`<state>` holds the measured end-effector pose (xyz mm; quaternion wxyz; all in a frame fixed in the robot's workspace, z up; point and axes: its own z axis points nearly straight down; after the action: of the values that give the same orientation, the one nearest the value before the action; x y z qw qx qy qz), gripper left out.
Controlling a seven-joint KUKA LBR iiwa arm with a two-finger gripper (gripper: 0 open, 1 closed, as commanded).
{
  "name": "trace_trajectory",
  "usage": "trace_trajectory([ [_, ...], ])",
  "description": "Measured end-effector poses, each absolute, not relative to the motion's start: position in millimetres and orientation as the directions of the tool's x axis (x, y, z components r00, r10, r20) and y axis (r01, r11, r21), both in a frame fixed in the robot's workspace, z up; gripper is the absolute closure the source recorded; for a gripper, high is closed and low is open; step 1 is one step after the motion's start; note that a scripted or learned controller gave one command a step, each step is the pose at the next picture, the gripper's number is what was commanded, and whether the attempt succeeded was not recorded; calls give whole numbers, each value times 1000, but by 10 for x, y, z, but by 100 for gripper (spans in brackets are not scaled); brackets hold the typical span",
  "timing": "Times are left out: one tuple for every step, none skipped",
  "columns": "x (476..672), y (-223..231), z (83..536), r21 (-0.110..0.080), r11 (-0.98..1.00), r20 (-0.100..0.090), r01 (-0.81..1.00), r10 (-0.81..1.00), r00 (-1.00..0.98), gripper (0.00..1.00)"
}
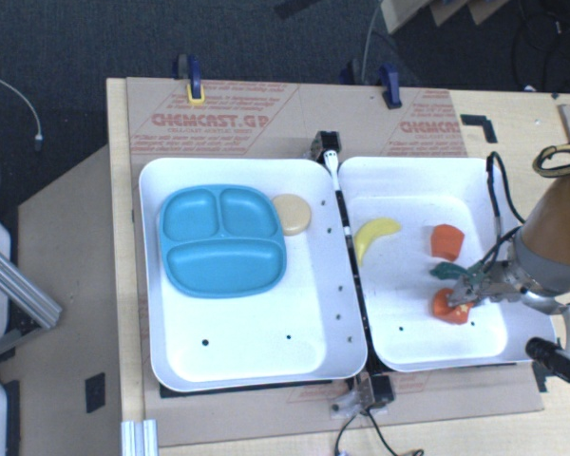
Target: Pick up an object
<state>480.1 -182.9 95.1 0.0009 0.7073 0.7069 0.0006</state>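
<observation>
Gripper point(463, 293) low in the right bin point(408, 345), reaching in from the right, tip directly over a small red-orange object point(450, 307) near the bin's near-right part. Object touching or just beneath the tip, slightly to its near-left; no clear sight of it between the fingers, so no grasp to claim. Open or clenched: cannot tell, metal parts blurred together. A dark teal piece point(445, 272) just beside the tip on its far-left side, possibly a stem or leaf belonging to the red thing, possibly separate; hard to judge.

Red-orange object: rounded, squat, matte, no marked long axis, likely toy plastic food. Probably a straight descent rather than any sideways shift.

Elsewhere in the right bin: an orange block-like piece point(446, 241), far of the gripper and apart from it; a yellow banana point(374, 235), curved, smooth, long axis running near-left to far-right, well to the left.

Left bin point(256, 350): a blue divided plate point(224, 241), glossy, three compartments; a pale cream disc point(292, 214) touching its far-right edge. Both bins shallow, white, smooth, on a brown board surface point(133, 255).
</observation>
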Motion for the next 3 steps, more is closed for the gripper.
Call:
trace_trajectory([
  [4829, -1764, 1399, 6, 1, -3, 1000, 1000, -1, 100],
  [4915, -1723, 1866, 7, 2, -3, 1000, 1000, -2, 100],
  [5029, -1732, 2373, 7, 2, -3, 1000, 1000, -2, 100],
])
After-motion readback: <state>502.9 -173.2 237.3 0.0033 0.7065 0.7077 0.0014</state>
